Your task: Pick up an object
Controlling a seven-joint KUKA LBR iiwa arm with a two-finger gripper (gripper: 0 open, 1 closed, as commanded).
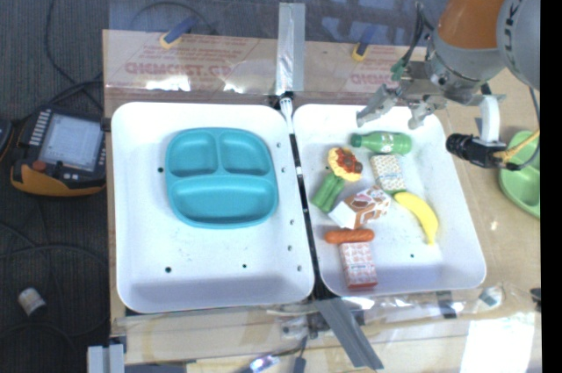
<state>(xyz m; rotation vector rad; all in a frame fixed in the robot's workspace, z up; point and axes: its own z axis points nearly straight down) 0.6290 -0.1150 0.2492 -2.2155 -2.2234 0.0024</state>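
— Where is the pincer (397,110) now?

— It hangs over the far edge of the right bin (461,187), with its two fingers spread wide apart. Nothing is between them.

— And which thing would it take?

— I think the green bottle (381,142). It lies on its side just under the pincer, a little toward us. Further toward us are a small patterned box (387,172) and a yellow banana (420,216). To the pincer's left and nearer to us there is some toy food, red and yellow (345,161).

— Is the bottle hard to take?

— It looks like a light plastic toy, stiff and smooth, so it may roll or slip. I would close the fingers across the middle of its body, not on the white cap end.

— How does the arm (487,7) stand?

— It comes in from the right side. The orange band is high above the bench, and the wrist bends down and leans toward the bin. The blue tray (219,176) in the left bin (145,240) is well apart from the pincer.
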